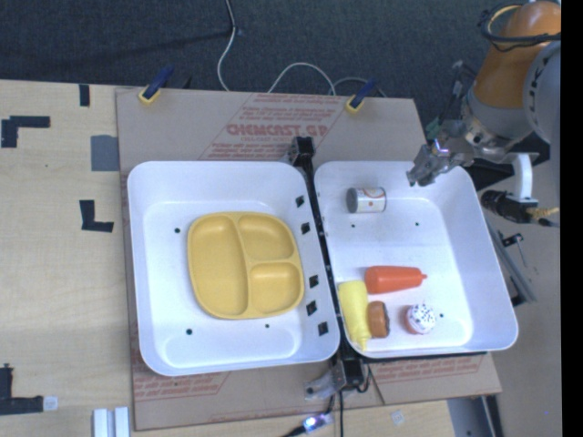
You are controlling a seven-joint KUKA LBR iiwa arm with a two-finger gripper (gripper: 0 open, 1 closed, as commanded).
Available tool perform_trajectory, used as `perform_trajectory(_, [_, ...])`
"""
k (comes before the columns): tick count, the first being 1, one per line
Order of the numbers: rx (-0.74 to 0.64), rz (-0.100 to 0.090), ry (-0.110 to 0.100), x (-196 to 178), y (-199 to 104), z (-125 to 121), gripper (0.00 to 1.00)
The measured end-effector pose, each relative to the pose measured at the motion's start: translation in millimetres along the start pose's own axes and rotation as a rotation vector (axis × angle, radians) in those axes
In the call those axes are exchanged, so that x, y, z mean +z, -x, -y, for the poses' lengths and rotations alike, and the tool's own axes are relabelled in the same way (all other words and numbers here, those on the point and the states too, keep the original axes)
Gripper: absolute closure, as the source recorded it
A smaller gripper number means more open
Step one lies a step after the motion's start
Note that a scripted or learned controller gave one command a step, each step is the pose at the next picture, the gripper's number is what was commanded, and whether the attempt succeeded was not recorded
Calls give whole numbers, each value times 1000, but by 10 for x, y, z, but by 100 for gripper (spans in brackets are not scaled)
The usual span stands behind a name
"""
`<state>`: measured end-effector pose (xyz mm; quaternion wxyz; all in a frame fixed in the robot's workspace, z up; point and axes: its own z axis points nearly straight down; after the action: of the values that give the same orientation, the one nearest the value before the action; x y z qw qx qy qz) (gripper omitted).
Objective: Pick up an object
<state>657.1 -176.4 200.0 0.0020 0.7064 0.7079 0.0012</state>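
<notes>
While you look down from the camera view, your grey two-finger gripper hangs over the right white bin's far corner (whether it's spread or closed, I cannot tell). Your small grey-and-white can lies nearby; the orange plastic carrot sits well apart.

Right bin holds a grey-white can on its side, orange carrot, yellow banana.

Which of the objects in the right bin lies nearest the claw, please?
The small grey-and-white can, on its side in the bin's far half, just left of the claw. The carrot, banana and others sit along the near side.
</notes>
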Motion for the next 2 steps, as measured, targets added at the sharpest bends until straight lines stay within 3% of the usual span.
perform_trajectory(2, [-4, -3, -5, -64, -999, 105, 100])
